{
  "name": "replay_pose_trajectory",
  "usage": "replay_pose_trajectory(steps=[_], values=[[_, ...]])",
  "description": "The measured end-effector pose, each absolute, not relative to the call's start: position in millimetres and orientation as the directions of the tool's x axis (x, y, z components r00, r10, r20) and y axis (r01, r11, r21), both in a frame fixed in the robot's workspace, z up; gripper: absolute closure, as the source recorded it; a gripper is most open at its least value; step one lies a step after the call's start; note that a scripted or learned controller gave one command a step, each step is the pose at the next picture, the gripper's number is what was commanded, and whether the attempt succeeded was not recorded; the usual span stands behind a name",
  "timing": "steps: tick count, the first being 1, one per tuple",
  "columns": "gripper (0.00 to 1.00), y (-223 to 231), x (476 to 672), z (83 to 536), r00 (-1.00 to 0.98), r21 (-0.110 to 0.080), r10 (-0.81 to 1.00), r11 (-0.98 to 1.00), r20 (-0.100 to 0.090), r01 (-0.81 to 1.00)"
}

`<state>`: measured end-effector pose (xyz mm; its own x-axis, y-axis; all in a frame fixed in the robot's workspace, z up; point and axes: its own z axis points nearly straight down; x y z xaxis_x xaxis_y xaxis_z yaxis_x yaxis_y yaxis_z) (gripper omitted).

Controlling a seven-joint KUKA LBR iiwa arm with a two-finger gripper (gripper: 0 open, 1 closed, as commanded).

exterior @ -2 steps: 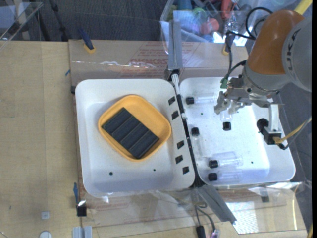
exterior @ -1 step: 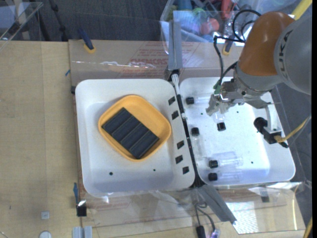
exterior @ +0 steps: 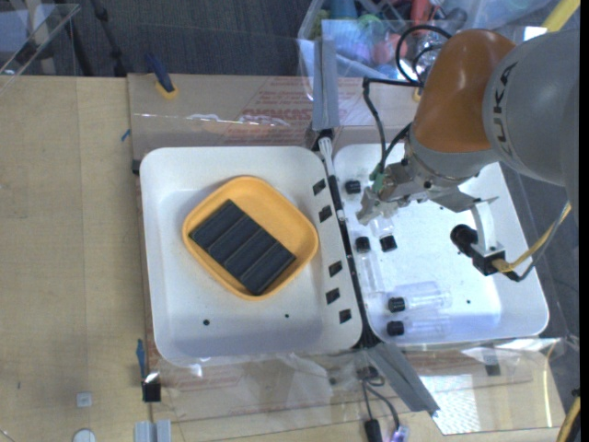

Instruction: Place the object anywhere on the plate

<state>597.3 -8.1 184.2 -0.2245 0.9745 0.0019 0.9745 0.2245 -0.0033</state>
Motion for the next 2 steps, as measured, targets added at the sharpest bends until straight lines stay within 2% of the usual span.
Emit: replay_pose_trajectory(steps=[1,2], values=[[1.0,36.0,595.6,184.3,-0.31,-0.003,0.951,0.31,0.002,0.951],[1.0,52.1,597.7,184.3,-0.394,0.0,0.919,0.394,0.0,0.919]])
